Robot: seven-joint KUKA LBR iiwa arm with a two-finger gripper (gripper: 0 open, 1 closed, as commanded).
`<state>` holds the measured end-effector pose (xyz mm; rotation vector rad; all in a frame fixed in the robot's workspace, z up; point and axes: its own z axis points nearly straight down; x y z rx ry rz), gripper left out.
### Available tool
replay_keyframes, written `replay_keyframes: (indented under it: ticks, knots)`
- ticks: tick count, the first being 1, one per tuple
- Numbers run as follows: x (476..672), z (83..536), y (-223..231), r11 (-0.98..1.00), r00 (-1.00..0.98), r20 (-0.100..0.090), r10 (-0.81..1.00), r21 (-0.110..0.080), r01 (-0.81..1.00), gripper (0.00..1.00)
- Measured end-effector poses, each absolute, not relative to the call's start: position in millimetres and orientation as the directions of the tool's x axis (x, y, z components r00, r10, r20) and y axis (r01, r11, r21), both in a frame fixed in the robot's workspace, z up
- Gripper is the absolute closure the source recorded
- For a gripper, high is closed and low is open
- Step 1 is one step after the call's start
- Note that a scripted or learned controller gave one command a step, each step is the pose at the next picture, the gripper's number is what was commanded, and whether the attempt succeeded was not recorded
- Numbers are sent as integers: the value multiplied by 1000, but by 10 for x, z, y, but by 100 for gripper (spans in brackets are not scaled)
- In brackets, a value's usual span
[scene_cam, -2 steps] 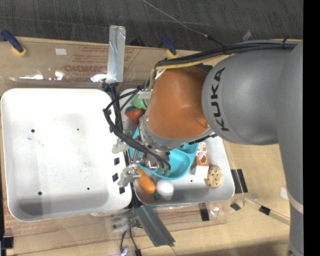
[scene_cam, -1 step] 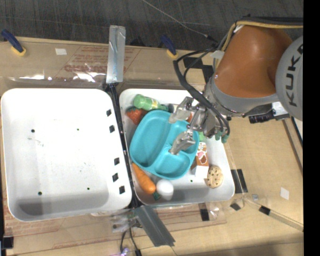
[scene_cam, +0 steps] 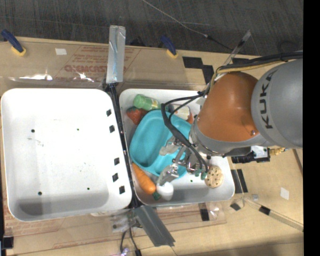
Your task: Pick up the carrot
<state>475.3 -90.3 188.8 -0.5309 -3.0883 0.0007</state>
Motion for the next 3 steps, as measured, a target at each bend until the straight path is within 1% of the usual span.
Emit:
replay_keyframes:
  ticks: [1, 2, 3]
  knots:
    - [4773, 1913, -327, 1000, -1000, 2, 13, 1, 13, 0]
    - [4769, 1912, 161, 996, -996, 3, 93, 1, 93, 0]
    - [5109, 3342, -643, 933, -933, -11, 360, 1, 360, 0]
